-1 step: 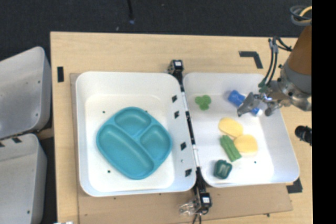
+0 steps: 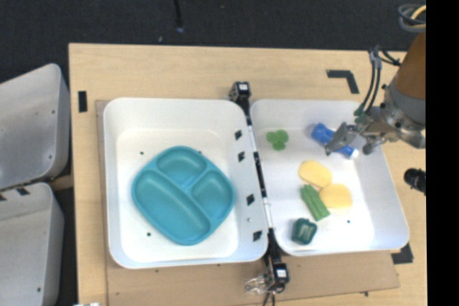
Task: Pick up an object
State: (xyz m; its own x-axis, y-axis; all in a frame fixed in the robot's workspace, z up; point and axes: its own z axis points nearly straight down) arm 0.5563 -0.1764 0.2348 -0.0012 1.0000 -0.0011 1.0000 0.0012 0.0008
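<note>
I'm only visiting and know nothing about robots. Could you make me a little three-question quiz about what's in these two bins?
1. True or false: the teal divided plate lies in the same bin as the small objects.
2. Which object is the gripper nearest? A) the small green piece B) the blue object C) the dark green block
3. Fill in: two yellow pieces flank a ____ stick.

Key: 1 false, since it lies alone in the left bin; 2 B; 3 green.
</note>
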